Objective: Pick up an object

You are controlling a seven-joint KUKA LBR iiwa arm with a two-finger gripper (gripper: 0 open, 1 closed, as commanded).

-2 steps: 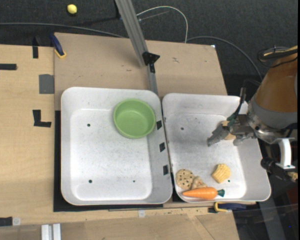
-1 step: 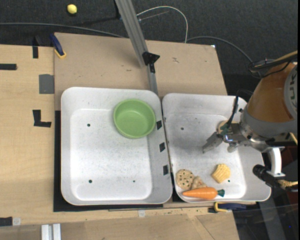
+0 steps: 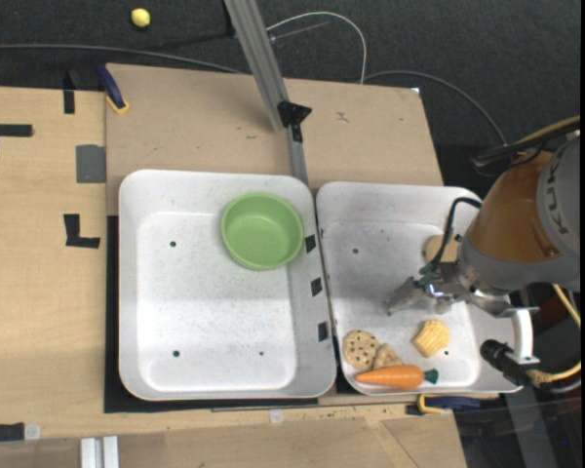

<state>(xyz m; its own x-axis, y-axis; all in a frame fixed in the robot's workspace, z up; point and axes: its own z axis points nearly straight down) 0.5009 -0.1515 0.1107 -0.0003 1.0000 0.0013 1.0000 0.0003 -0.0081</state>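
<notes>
Resting on a tan bench, two shallow white bins sit side by side, their inner rims touching. The left bin holds a green bowl, upright, near its upper right corner. The right bin holds the food items along its lower edge. The arm reaches in from the right, its orange band over the right bin's right side, and the wrist hangs above the bin's middle.

The gripper points left and slightly down over the bare floor of the right bin, above the food. Whether its fingers are spread or pressed together cannot be told from this angle, and nothing is seen between them.

An orange carrot with a green stub lies flat along the bin's bottom wall. Just above its left end sits a round speckled cookie. A yellow piece of corn lies right of the cookie, just below the gripper and apart from it.
</notes>
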